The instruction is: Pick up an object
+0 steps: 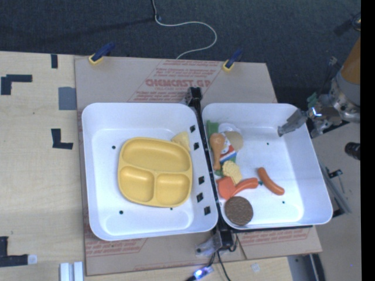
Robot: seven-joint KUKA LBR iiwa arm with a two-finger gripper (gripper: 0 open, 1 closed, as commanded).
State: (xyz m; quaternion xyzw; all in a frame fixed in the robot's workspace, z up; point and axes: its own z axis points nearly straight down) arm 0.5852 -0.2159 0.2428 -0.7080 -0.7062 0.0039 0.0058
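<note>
My claw (291,126) sits at the right bin's (304,174) upper right rim; can't tell its state. Best target is the sausage (270,181), lying apart (come straight down across it). Other toy food crowds the left wall. Left bin (99,168) holds a yellow tray (155,171).

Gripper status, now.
Gripper: cannot tell open or closed; it sits over the right bin's far right rim, with nothing visibly held.
</note>
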